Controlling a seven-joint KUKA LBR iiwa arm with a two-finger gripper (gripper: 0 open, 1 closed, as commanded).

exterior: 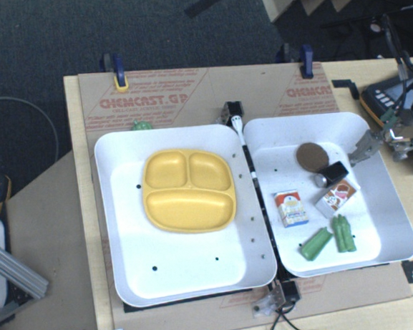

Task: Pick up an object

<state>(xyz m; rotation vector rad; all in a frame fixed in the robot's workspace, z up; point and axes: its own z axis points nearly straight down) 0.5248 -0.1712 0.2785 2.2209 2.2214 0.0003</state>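
Two shallow white bins sit side by side on a brown board, their inner rims touching along a dark seam down the middle. The left bin holds a yellow divided plate in its upper half, leaving a broad stretch of bare white floor below it and a narrower strip along its left wall.

The right bin is more crowded. A brown disc lies near its upper middle, with a small black block just below and to the right of it. A red-and-white packet lies just under the block, and a small carton with a red top sits to the left of the packet, apart from it. Near the bottom rim lie two green pieces: a longer one tilted and a shorter one nearly upright, close beside each other. The upper left corner of this bin and the strip along its right wall are bare.

The gripper hangs at the right bin's upper right rim, its grey tip pointing in toward the disc and block but apart from both. Whether its jaws stand wide or narrow cannot be told from here, and nothing is visibly held.

Two blue clamps pin the board's far edge.
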